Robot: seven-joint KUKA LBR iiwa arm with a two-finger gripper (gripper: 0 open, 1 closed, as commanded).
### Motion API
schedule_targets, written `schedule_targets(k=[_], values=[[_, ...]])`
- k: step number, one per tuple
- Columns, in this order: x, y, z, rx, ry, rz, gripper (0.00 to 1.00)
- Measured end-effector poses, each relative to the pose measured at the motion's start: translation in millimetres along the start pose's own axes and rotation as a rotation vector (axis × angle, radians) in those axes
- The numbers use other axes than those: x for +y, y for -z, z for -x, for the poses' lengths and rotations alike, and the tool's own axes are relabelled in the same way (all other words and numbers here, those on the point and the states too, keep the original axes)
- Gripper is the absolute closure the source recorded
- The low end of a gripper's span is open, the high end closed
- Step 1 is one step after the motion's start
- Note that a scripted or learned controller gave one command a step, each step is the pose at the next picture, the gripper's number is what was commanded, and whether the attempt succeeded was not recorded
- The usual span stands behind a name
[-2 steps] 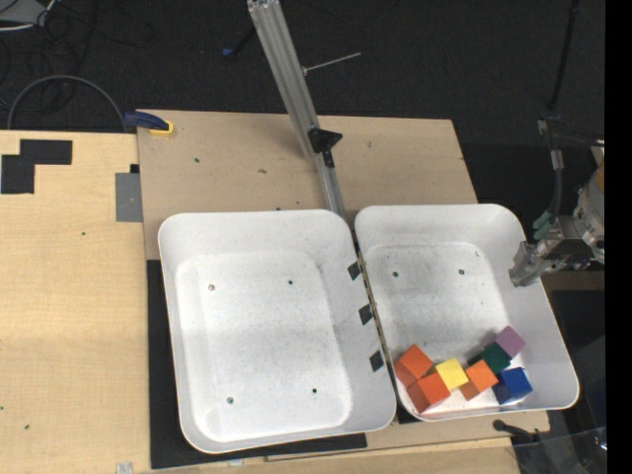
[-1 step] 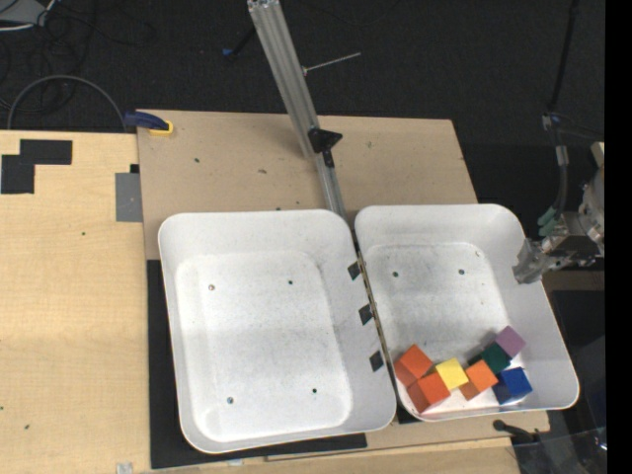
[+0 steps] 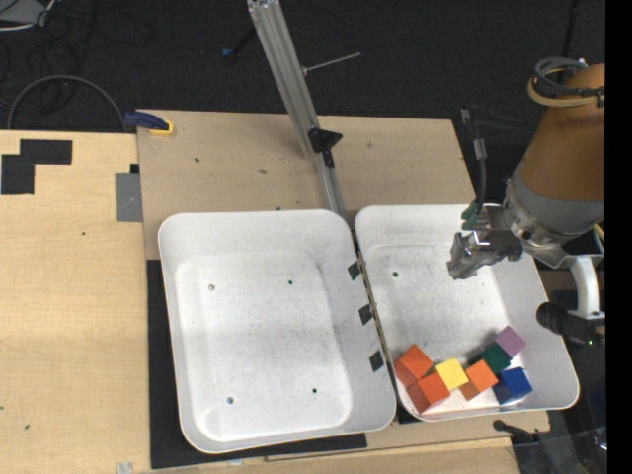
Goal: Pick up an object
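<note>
Several small coloured blocks lie together in the near corner of the right bin (image 3: 425,235): two orange-red blocks (image 3: 422,375), a yellow one (image 3: 452,374), an orange one (image 3: 482,375), a dark green one (image 3: 495,355), a purple one (image 3: 510,342) and a blue one (image 3: 513,384). My gripper (image 3: 466,262) hangs over the far right part of that bin, well above and behind the blocks. Nothing shows between its fingers.
The left bin (image 3: 197,235) sits beside the right one, joined by black clips along the shared rim. A slanted aluminium bar (image 3: 291,77) rises behind the bins. The wooden bench extends left and back. A blue and yellow clamp (image 3: 148,121) lies at the bench's far edge.
</note>
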State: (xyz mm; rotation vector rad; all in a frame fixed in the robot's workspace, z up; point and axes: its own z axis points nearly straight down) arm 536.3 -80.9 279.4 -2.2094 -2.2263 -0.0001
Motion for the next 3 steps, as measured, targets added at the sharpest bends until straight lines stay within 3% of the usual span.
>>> schedule_targets(k=[1, 2, 3], values=[[20.5, -94.2, -101.6, 0.0, -0.001, -0.007, 1.0], [21.4, -90.0, -96.6, -0.003, -0.012, 0.0, 0.0], [21.1, -80.6, -93.2, -0.003, -0.02, -0.003, 1.0]])
